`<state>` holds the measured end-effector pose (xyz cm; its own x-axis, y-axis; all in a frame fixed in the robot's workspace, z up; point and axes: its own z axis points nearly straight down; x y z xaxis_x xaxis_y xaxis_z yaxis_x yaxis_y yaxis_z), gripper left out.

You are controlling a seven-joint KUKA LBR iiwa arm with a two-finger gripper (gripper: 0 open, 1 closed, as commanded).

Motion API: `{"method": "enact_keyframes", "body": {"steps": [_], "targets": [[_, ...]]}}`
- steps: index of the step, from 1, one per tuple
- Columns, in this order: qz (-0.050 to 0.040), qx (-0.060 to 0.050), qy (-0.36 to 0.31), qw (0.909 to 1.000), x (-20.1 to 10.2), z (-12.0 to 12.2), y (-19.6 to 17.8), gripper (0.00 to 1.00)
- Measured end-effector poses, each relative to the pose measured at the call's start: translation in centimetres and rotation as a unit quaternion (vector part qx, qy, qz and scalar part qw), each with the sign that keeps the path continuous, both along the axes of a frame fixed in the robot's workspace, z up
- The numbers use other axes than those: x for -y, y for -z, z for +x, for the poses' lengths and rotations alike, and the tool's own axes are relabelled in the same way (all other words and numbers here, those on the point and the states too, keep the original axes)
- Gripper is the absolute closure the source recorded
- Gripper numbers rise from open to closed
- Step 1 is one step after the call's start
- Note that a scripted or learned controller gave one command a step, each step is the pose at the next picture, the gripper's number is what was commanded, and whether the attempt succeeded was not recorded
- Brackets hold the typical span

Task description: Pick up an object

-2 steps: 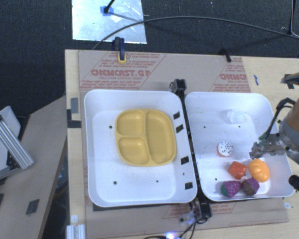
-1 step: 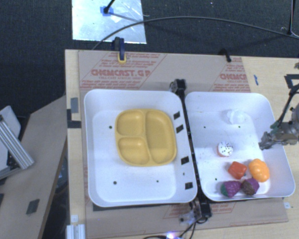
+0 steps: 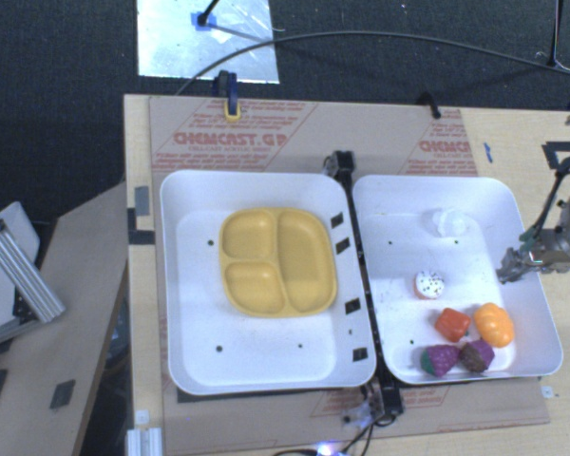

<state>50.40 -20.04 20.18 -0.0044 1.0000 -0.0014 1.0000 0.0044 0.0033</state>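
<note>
Scanning the tabletop [image 3: 142,283], I saw dark carpet [image 3: 57,65] beyond; the gripper [image 3: 513,266] state I couldn't tell.

a divided plate [image 3: 275,261] lies in the left bin [image 3: 195,350], toy foods [image 3: 461,335] in the right bin [image 3: 513,207].

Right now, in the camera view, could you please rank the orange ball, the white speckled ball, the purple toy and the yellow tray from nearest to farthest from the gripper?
From the gripper at the right bin's right edge:
1. Orange ball, just below it, right bin.
2. White speckled ball, to its left, mid right bin.
3. Purple toy, at the right bin's bottom edge.
4. Yellow tray, across in the left bin.
</note>
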Motion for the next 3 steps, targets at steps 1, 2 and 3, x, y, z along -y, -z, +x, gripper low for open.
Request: {"method": "enact_keyframes", "body": {"steps": [1, 2, 3], "targets": [[0.001, 0.0, -0.003, 1.0, -4.2, 1.8, -0.5, 1.0], [0.0014, 0.0, -0.003, 1.0, -8.8, 3.3, -1.6, 1.0], [0.0015, 0.0, -0.003, 1.0, -13.5, 4.2, -2.5, 1.0]]}}
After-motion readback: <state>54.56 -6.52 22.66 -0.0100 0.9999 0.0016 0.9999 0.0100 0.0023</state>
